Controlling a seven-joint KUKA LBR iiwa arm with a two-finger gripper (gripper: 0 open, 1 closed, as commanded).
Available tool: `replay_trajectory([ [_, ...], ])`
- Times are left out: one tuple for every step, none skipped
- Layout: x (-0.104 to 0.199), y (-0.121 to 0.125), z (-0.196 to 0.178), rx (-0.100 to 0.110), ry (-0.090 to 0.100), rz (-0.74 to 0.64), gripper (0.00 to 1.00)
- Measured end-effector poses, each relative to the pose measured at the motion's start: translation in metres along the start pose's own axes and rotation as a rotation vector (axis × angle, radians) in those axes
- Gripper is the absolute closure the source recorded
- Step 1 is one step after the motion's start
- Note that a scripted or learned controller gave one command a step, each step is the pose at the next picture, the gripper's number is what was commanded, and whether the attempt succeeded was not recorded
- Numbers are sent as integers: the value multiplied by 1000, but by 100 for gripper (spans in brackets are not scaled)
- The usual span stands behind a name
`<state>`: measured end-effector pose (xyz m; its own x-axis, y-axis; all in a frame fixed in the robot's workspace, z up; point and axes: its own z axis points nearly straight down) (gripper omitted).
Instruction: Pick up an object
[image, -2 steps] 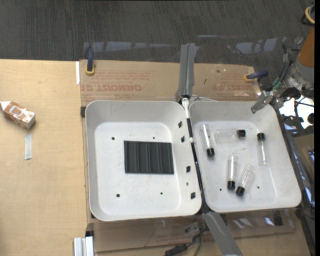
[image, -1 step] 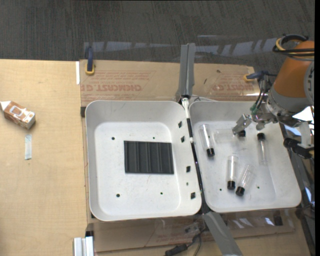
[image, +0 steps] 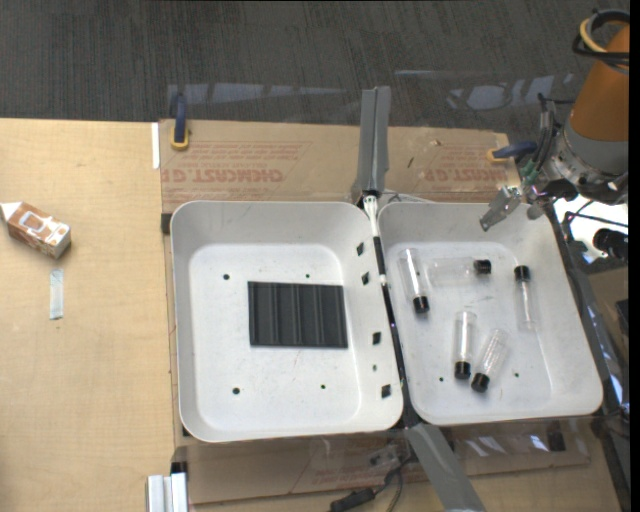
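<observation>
Several clear plastic tubes with black caps lie in the right bin (image: 570, 400). One tube (image: 413, 278) lies near the bin's left wall, and another (image: 458, 268) lies across the middle with its cap to the right. A third (image: 525, 298) rests towards the right side. Two more (image: 465, 342) (image: 490, 356) lie close together near the front. The gripper (image: 498, 213) hangs over the bin's far edge, above and apart from the tubes, below the arm's orange band (image: 602, 100). Nothing shows in its grasp.
The left bin (image: 200, 330) holds a dark grey ribbed rectangular pad (image: 297, 314). A grey divider post (image: 374, 140) rises between the bins at the back. On the wooden bench at the left lie a small orange-and-white box (image: 38, 229) and a pale strip (image: 56, 295).
</observation>
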<state>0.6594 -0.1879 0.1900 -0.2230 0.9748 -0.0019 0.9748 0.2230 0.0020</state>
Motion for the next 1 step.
replay_trajectory([
  [29, -21, 75, -22, -10, 7, 0],
])
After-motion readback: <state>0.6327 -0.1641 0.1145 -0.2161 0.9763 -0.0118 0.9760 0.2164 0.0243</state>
